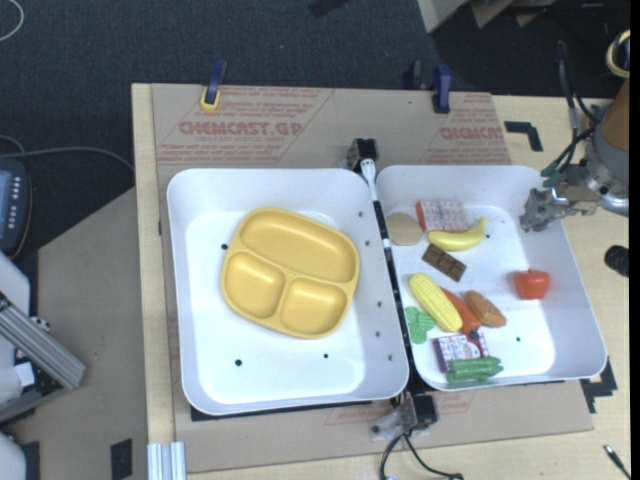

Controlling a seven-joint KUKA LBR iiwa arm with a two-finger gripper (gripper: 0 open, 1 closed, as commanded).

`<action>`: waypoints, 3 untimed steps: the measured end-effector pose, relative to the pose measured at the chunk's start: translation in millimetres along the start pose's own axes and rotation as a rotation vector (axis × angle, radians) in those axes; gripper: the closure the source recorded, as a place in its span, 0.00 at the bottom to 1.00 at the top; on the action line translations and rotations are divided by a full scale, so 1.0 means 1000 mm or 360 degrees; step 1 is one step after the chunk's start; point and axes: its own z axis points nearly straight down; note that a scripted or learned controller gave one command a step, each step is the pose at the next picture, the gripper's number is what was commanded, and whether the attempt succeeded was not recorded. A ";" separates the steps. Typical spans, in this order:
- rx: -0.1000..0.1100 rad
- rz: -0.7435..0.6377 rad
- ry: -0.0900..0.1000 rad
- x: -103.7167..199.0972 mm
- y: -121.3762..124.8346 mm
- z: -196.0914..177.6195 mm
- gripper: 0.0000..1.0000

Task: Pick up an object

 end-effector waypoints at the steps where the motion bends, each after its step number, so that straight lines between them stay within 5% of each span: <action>1: 0.0004 0.0000 0.0001 -0.001 0.001 -0.025 1.00; 3: 0.0015 -0.0006 0.0008 0.095 0.018 -0.016 1.00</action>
